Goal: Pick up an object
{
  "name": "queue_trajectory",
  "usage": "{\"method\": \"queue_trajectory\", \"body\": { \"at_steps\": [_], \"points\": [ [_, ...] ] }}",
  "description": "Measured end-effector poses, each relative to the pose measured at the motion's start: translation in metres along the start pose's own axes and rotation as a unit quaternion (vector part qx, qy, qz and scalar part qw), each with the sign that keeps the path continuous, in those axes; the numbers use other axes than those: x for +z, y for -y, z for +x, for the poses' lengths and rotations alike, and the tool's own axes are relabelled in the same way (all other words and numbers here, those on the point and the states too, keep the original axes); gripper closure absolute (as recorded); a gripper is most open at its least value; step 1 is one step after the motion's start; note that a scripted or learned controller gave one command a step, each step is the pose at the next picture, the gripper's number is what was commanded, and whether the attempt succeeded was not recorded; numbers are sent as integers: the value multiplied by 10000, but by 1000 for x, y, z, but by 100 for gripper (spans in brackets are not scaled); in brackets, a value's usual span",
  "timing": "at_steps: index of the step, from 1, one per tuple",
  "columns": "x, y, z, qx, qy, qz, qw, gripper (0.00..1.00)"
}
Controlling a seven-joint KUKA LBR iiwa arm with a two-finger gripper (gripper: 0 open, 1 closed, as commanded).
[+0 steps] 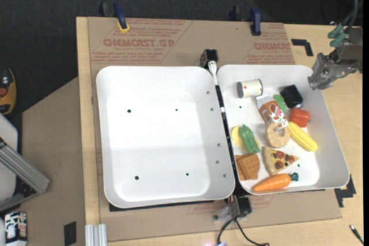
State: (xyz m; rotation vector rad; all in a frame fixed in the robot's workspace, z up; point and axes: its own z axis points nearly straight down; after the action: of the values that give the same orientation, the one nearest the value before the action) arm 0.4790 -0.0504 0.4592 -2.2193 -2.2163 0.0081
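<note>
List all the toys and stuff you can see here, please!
White plastic bins: two, side by side on the bench.
White cylinder can: one, right bin, top.
Black block: one, right bin, top right.
Red tomato toy: one, right bin.
Yellow corn toy: one, right bin.
Green pepper toy: one, right bin, left side.
Brown waffle toy: one, right bin.
Pizza slice toy: one, right bin.
Orange carrot toy: one, right bin, bottom.
Grey claw: one, above the right bin's upper right edge.

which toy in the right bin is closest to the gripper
The black block, at the bin's upper right, lies nearest the gripper. The white cylinder is farther left, and the carrot sits at the bin's near edge.
</note>
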Motion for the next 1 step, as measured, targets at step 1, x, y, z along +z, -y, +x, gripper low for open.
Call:
{"method": "queue_trajectory", "body": {
  "at_steps": [1],
  "points": [
    [110, 0, -27, 11, -2, 27, 10000, 100]
  ]
}}
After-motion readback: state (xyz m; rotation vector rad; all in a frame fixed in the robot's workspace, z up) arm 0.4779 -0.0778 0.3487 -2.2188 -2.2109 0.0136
